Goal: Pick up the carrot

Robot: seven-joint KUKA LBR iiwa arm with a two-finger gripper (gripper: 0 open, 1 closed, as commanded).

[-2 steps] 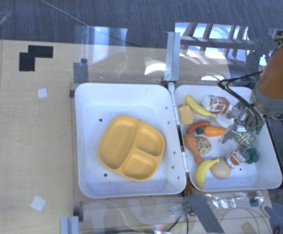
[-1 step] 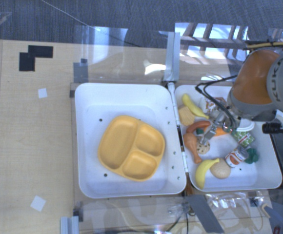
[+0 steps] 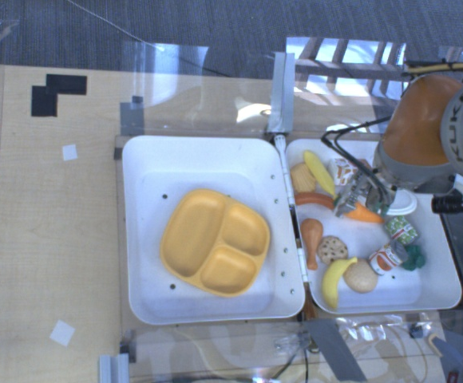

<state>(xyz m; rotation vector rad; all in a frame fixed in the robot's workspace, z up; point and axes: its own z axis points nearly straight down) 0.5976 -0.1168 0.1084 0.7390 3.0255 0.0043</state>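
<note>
The carrot [image 3: 365,213] lies in the right bin [image 3: 439,290], between a sausage [image 3: 314,201] and a white cup [image 3: 401,204]. The gripper [image 3: 362,198] sits right over it; whether it grasps is unclear.

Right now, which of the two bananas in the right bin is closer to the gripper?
The upper banana, lying beside the gripper near the bin's top left. The other banana curves along the front of the bin, farther away, beside the cookie.

divided plate [image 3: 215,242] in the left bin [image 3: 140,214]; carrot [image 3: 365,213] in the right bin [image 3: 439,290].
</note>
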